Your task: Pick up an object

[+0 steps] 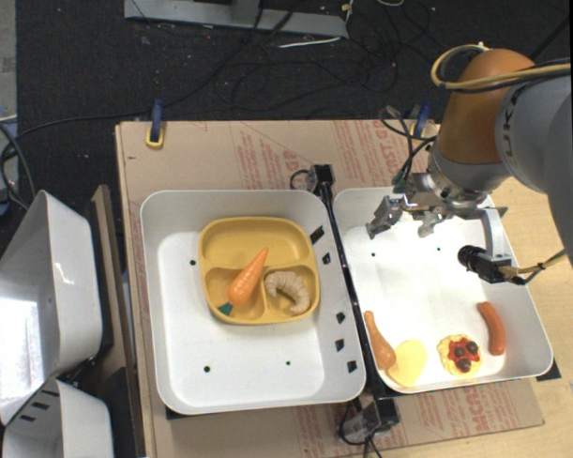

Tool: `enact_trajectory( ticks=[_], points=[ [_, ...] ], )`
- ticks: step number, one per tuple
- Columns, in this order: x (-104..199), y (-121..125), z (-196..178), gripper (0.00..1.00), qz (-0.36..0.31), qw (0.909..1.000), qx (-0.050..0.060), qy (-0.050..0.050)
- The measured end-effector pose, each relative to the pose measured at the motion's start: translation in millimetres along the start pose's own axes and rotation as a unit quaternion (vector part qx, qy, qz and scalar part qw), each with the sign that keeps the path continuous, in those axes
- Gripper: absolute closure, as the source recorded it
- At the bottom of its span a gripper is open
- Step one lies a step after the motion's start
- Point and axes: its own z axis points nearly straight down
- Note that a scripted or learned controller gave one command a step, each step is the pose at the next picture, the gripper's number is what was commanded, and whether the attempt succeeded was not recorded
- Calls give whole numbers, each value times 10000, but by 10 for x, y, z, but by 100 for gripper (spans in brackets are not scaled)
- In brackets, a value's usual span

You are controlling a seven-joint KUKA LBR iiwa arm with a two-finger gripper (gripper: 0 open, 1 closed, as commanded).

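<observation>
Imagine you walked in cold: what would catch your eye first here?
The yellow plate in the left bin, holding a carrot and a shrimp. Then the grey and orange arm, its gripper above the right bin, with toy foods along the near edge.

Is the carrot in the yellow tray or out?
In: the carrot lies inside the tray, across its divider.

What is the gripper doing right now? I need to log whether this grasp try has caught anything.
Gripper: open, nothing between its fingers, over the back of the right bin.
</observation>
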Motion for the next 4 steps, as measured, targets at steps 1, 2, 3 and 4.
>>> enact_trajectory(
  ticks=[1,2,3,4],
  points=[
    [8,-20,419,0,3,10000,-13,-2],
    [16,-22,799,0,1,10000,-5,1],
    [15,-12,674,100,3,10000,-26,-3],
    [-48,-42,223,100,9,10000,-37,-4]
  ],
)
